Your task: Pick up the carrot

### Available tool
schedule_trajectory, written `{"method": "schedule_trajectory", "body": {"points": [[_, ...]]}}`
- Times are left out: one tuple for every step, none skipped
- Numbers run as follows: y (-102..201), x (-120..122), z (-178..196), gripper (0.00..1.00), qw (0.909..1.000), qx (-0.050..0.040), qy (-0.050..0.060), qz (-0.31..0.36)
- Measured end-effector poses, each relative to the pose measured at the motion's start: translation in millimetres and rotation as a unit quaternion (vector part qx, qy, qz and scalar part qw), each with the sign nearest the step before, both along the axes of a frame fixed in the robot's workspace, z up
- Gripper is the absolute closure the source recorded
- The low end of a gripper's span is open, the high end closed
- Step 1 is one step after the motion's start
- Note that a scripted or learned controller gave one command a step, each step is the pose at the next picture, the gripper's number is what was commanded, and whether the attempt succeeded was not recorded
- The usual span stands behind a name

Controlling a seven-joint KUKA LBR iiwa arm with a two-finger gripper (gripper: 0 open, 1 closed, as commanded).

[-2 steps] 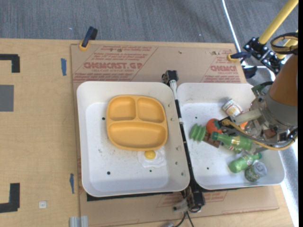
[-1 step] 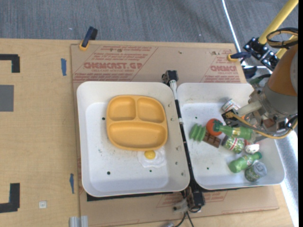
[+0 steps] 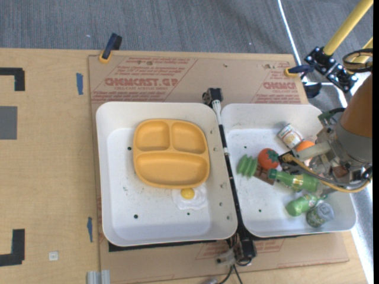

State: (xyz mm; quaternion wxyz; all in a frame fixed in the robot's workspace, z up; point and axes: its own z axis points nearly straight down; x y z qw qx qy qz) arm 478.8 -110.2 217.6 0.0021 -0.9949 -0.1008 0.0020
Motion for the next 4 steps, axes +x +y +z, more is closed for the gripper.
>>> {"method": "schedule_trajectory", "body": {"points": [[-52.6, 48.8, 28.6, 1.00, 1.0000, -0.0019, -0.002, 0.000], [-52.0, 48.8, 28.2, 0.00, 1.0000, -0.0015, -0.001, 0.000], [67.4, 23.6, -33.9, 0.00, 0.9999, 0.0001, 0.000, 0.016], [59.2, 6.7, -33.5, 0.00, 1.0000, -0.0002, 0.000, -0.001]]}}
